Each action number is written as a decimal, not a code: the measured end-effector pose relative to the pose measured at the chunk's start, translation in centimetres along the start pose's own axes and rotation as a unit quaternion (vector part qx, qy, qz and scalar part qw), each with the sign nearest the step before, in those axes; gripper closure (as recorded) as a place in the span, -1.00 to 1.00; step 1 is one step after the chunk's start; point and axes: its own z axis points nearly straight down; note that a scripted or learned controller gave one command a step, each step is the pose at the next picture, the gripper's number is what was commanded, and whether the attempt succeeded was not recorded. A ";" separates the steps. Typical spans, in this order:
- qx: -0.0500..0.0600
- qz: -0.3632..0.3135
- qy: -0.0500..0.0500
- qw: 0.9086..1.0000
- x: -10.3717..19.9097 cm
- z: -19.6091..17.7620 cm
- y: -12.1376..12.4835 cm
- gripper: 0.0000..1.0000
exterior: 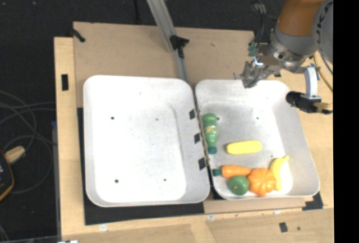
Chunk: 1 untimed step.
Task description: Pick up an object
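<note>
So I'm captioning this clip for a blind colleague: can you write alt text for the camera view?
A grey and orange robot arm holds its gripper above the far edge of the right bin. This bin holds a green bottle, yellow corn, carrot, green pepper, orange pumpkin and banana. The left bin lies alongside.

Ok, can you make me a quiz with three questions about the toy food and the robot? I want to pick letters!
1. Where is the toy food?
A. left bin
B. right bin
C. on the floor

2. What colour is the long piece in the middle?
A. yellow
B. blue
C. pink

3. Where is the gripper?
A. over the right bin's far edge
B. touching the carrot
C. inside the left bin

Answers: 1 B, all pieces lie in the right bin. 2 A, the corn is yellow. 3 A, the gripper hangs far from the carrot.
</note>
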 end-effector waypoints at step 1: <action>0.002 -0.002 0.000 1.000 5.6 0.9 0.1 1.00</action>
